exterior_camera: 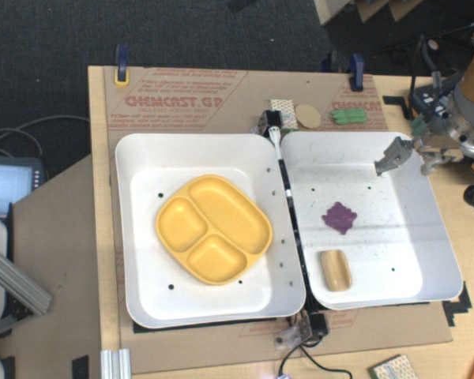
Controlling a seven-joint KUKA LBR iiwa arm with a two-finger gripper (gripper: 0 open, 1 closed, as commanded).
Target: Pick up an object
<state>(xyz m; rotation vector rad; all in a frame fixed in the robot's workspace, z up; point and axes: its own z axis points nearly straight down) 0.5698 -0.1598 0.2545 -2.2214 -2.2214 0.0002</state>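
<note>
1. The gripper [411, 155] hangs over the upper right corner of the right bin [426, 283], fingers spread apart with nothing between them.
2. A purple toy [340, 217] lies near the middle of that bin, well apart from the gripper.
3. A tan block [336, 270] lies just below the toy, near the bin's front edge.
4. The left bin [134, 212] holds a yellow divided plate [213, 228] with three compartments.
5. Behind the bins, on the board [182, 97], sit a tan disc [308, 116] and a green piece [349, 116].

Purple jagged piece [340, 217] mid right bin; tan bread-like block [336, 269] just below.
</note>
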